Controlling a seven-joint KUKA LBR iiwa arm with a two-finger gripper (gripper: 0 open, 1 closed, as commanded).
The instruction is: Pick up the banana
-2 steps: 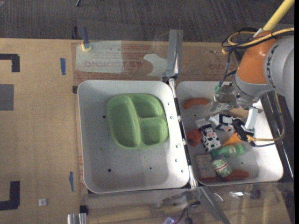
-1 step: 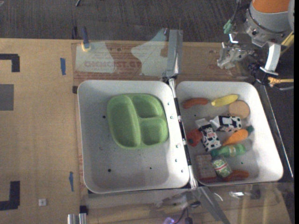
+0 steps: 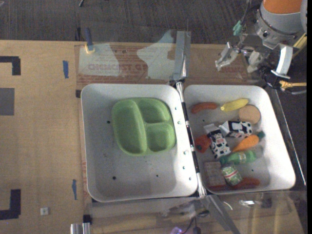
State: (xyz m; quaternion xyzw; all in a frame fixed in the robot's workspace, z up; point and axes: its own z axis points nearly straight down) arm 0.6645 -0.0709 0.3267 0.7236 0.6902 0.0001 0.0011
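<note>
Two shallow white bins sit side by side on the bench. The left bin [image 3: 97, 174] holds a green divided plate [image 3: 144, 126], lying a little toward 12 o'clock from the bin's middle. The right bin [image 3: 280, 172] holds a crowd of small toy foods.

The banana [image 3: 235, 104] is yellow and lies in the right bin near the rim at 12 o'clock, almost flat, with its long axis running from 9 to 3 o'clock. Just at 9 o'clock from it lies a red sausage [image 3: 204, 107], apart from the banana by a small gap. Just at 4 o'clock from the banana is a round brown cookie [image 3: 249, 114], very near its tip. Further toward 6 o'clock are two black-and-white milk cartons [image 3: 229, 136], an orange carrot [image 3: 246, 143] and a green bottle [image 3: 241, 157]; I cannot tell the small items below these exactly.

The arm [image 3: 283, 6], grey with an orange band, comes in at the upper right corner. Its gripper [image 3: 239, 55] is outside the right bin, over the bench, at 12 o'clock from the banana and well apart from it. The two fingers [image 3: 225, 57] look spread apart, with nothing between them. The banana rests in the bin, not touched by the gripper.
</note>
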